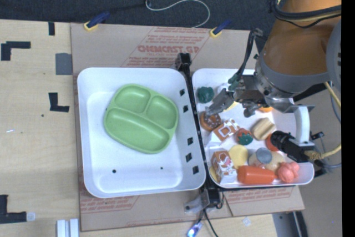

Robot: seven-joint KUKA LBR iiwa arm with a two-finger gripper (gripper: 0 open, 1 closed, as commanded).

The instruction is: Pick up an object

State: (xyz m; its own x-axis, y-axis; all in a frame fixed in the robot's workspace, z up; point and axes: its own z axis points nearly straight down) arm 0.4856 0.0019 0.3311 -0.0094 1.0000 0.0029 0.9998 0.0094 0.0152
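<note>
My gripper [217, 104] hangs low over the upper left part of the right bin [269, 184], just right of a teal toy [205, 93] and above a brown round piece [211, 121]. Nothing shows in its grasp. Spread through this bin are a printed orange box [227, 130], a yellow piece [239, 154], a tan bread roll [262, 128], a grey-blue disc [263, 157], an orange carrot [256, 175], a pink toy [287, 172] and a red-and-white packet [221, 164]. The arm's grey and orange body covers the bin's upper right.
The left bin [138, 177] holds a green divided plate [141, 117]. A black divider [191, 119] with clips runs between the bins. Cardboard [166, 47] lies under both, and a white cable [166, 5] loops at the back.
</note>
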